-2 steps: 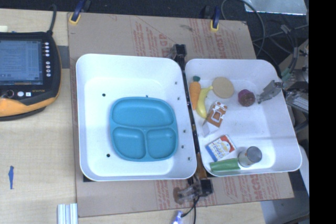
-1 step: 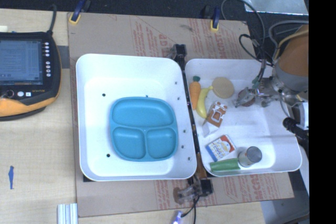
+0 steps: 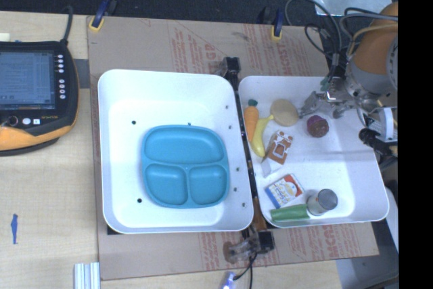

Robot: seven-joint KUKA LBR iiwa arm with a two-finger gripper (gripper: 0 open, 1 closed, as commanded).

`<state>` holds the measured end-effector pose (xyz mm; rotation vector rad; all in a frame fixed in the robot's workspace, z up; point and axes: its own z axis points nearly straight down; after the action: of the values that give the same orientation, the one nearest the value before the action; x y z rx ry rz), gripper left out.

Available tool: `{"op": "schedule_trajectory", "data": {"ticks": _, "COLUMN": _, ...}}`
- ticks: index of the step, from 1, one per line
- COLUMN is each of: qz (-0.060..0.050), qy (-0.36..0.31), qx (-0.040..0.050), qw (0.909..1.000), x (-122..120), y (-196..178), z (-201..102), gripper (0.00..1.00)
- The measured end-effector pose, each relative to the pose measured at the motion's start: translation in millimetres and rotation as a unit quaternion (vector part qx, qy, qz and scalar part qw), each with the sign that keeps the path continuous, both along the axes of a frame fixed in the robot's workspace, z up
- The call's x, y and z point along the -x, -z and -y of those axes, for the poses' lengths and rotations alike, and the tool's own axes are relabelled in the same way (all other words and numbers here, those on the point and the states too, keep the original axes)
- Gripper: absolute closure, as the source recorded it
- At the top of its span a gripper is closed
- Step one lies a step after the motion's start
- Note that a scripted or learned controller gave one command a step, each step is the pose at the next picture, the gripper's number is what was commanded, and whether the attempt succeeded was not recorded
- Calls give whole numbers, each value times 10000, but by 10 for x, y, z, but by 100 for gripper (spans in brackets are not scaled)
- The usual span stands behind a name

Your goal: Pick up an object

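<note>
Nearest us, a green tube (image 3: 289,214) and a small can (image 3: 323,201) lie along the right bin's (image 3: 365,179) front edge. Our gripper (image 3: 327,103) hovers over that bin's far side, just beside a dark red ball (image 3: 317,125); we cannot tell its state.

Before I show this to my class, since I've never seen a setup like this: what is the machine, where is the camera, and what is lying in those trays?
The picture comes from one fixed camera above a bench, looking down at a slant. The grey arm with an orange band at the right is a robot; its gripper hangs over the right white bin. I cannot tell whether it holds anything. That bin contains a carrot, a banana, a tan round item, a dark red ball, a small can, a green item and two small packets. The left white bin holds a blue divided plate. A control tablet lies at far left.
</note>
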<state>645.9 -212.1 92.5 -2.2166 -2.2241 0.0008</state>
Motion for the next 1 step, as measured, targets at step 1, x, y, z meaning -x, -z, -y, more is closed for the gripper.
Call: {"op": "schedule_trajectory", "data": {"ticks": 1, "qz": -11, "qy": -4, "qx": 5, "qw": 10000, "x": 254, "y": 6, "z": -4, "gripper": 0}}
